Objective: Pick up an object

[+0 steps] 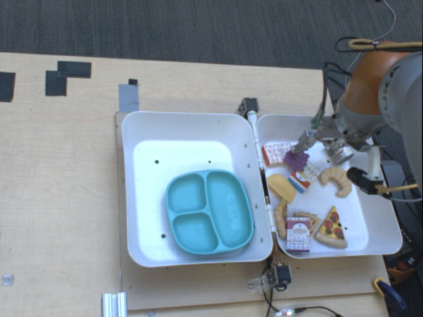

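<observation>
Pizza slice point(331, 228) in right bin point(390, 240) | claw point(322, 144) above purple toy point(297, 159) | grip state unclear

Turquoise divided plate point(210, 211), white bins point(142, 177), purple toy point(297, 158), possibly grapes, red-spotted orange pizza slice point(331, 230)

Purple toy point(297, 158) lying flat, upper middle of right bin point(390, 240), center-right of frame, beside red-white packet point(274, 153).

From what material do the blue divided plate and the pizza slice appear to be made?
Blue divided plate: probably moulded plastic, smooth with a soft sheen and even colour. Pizza slice: likely a plastic toy, given its flat, bright colours, though foam or rubber is possible.
</observation>
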Action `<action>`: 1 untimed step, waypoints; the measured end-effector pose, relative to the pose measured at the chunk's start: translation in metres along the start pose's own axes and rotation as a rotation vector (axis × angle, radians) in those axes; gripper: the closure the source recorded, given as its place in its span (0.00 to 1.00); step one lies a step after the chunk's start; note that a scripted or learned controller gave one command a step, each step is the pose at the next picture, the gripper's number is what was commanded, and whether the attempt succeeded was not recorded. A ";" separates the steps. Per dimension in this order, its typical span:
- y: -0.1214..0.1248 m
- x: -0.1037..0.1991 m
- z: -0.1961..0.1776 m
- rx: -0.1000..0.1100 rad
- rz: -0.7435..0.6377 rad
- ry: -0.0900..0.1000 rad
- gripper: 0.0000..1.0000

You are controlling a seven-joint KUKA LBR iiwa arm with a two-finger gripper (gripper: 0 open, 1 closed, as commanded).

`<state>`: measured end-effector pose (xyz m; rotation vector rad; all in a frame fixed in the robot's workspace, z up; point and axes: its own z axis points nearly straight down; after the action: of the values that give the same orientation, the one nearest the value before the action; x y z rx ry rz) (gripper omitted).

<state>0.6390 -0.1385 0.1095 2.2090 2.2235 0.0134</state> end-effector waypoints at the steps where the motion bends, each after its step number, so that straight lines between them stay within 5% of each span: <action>1: -0.069 0.013 0.021 0.007 0.002 -0.001 0.00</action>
<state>0.5704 -0.1258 0.0872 2.2146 2.2240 0.0051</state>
